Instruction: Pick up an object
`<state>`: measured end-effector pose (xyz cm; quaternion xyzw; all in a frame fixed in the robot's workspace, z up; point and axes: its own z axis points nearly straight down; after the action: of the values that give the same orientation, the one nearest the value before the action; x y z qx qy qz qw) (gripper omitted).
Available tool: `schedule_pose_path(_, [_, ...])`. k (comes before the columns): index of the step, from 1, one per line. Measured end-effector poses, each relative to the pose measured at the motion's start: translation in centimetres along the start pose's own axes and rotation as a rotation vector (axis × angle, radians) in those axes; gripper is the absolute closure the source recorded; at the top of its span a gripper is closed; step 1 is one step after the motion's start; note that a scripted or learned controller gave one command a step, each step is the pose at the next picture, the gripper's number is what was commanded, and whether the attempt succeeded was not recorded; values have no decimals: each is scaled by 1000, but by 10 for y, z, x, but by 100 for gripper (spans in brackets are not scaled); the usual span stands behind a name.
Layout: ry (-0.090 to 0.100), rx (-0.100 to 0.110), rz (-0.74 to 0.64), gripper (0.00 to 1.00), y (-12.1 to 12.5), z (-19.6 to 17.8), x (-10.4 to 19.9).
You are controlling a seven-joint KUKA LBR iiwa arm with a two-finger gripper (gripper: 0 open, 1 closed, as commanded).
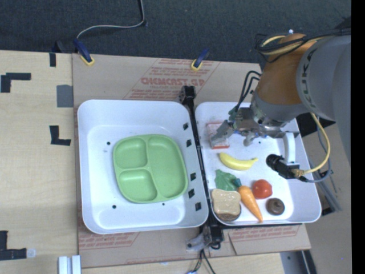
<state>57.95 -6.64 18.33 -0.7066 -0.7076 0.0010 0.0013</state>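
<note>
Toy food sits clustered in the right bin (308,210) — banana (238,162), carrot (250,202), tomato (262,188), bread (226,204) — likely staged as grasp targets; green tray (150,168) fills the left bin (91,153). Gripper (231,131) hangs low over the bin's upper left, just above the banana — fingers spread, nothing visibly between them. Arm reaches in from the right, wrist pitched down.

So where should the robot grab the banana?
Probably at the middle of the banana, coming straight down from above. It lies flat and curved, long side left to right, so fingers closing across its narrow width fit best. There is free bin floor above and below it.
</note>
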Motion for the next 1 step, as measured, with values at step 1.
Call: schedule_pose_path(1, [0,-1,1,0,-2,93,-36])
